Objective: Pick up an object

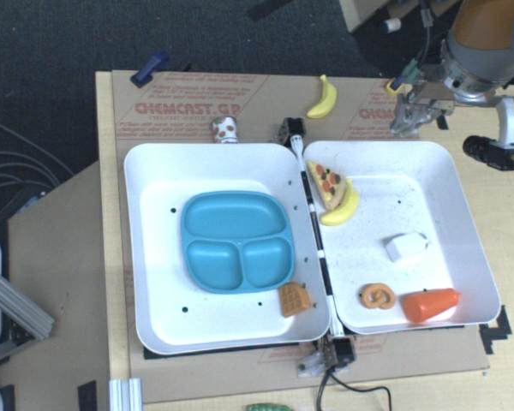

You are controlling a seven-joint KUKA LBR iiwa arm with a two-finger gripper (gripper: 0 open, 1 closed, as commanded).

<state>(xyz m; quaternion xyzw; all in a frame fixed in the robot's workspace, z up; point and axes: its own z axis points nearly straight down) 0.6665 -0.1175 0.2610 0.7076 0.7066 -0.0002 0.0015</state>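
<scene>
Up past the right bin (463, 187), the hand (411, 118) hangs with nothing in it; I cannot tell its grip. Next it must reach down for a toy, maybe the carrot (428, 304).

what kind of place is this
Most likely a robot lab's grasping test bench: two white bins holding toy food such as a carrot and pretzel, a KUKA arm, loose cables.

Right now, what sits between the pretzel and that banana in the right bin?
In the camera view, only bare white bin floor lies between the pretzel and the banana.
</scene>
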